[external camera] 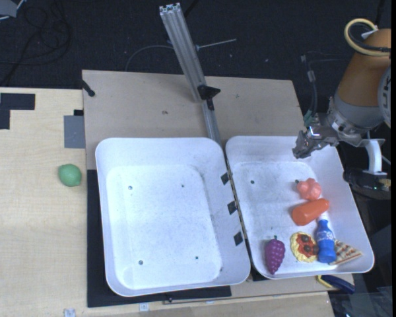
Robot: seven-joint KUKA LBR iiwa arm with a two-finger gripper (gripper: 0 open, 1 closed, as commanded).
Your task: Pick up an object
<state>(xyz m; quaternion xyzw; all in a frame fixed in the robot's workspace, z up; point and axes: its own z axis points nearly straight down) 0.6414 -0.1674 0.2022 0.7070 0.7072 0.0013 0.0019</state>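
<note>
Nearest the camera, a purple plastic grape bunch (274, 255), a yellow pizza-like toy (303, 247) and a blue bottle (325, 242) are crowding the right white bin (264, 170)'s front corner. Behind them an orange carrot-shaped toy (309, 211) is lying with its long axis slanting up-right, probably the easiest target. Farther back, the dark gripper (305, 144) is hovering over the rim, carrying nothing.

Arm (363, 78) comes in from the right, orange band up top, grey wrist bent down and left. Pincer (305, 145) hangs low at the end, pointing down-left, nothing visibly in it.
</note>
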